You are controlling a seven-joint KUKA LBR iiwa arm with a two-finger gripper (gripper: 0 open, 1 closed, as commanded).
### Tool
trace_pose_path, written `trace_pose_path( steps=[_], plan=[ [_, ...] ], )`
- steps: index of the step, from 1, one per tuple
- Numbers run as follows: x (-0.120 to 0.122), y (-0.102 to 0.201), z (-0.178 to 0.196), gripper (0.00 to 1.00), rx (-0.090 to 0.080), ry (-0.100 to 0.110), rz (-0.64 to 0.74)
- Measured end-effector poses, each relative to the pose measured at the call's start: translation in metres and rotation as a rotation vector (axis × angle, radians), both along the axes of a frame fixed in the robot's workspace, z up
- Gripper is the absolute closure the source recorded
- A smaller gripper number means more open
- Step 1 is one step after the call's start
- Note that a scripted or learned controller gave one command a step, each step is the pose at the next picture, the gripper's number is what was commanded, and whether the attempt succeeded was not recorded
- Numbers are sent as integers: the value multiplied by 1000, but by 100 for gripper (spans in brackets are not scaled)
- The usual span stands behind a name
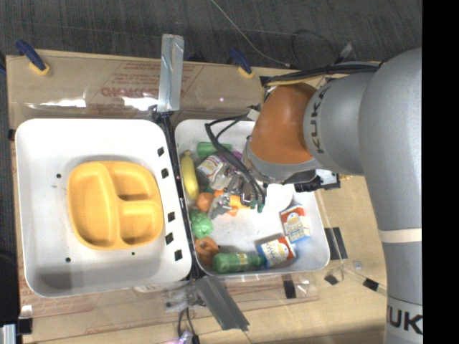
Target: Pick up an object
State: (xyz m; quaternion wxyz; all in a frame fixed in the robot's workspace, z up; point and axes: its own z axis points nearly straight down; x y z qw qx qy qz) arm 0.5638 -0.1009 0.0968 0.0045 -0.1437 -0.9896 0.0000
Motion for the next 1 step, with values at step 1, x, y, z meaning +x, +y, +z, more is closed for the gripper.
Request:
trace_pose_path(
  steps=[1],
  plan=[
    [77,22,150,100,-3,-15,-130]
  ],
)
